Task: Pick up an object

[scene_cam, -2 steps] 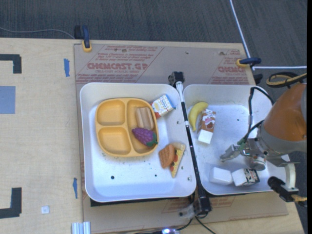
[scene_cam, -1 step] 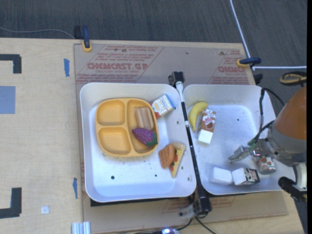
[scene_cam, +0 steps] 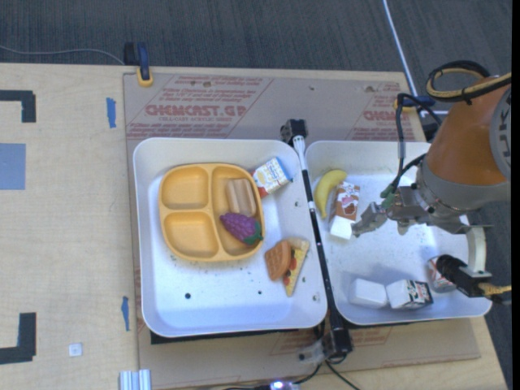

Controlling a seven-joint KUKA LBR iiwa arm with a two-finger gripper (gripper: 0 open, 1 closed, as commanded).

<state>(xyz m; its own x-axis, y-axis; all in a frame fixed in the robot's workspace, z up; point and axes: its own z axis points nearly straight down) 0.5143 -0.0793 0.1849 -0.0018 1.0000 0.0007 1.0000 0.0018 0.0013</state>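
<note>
You have the counter [scene_cam: 57, 242] under two white bins, and I place everything against the divider [scene_cam: 313, 218] where they meet. The left bin [scene_cam: 162, 299] lies left of that divider; the right bin [scene_cam: 382, 315] lies right of it. The arm [scene_cam: 467, 145] comes in over the right bin's far side, well right of the divider.

In the left bin, your yellow divided plate [scene_cam: 188, 234] sits well left of the divider. A hot dog [scene_cam: 240, 193] lies in its upper right compartment, and purple grapes [scene_cam: 242, 227] lie in the compartment below. A pizza slice [scene_cam: 286, 262] lies on the bin floor just left of the divider. A small milk carton [scene_cam: 272, 175] sits near the divider's upper end.

Right of the divider, a banana [scene_cam: 327, 189] lies just beside it. A brown and white packet [scene_cam: 348, 201] touches the banana's right side. A white block [scene_cam: 341, 229] sits below that packet. Further down you see a flat white piece [scene_cam: 367, 292] and another small carton [scene_cam: 409, 294].

The gripper [scene_cam: 366, 222] hangs just right of the white block. You cannot tell from here whether its jaws are spread or pressed together, and nothing shows between them.
</note>
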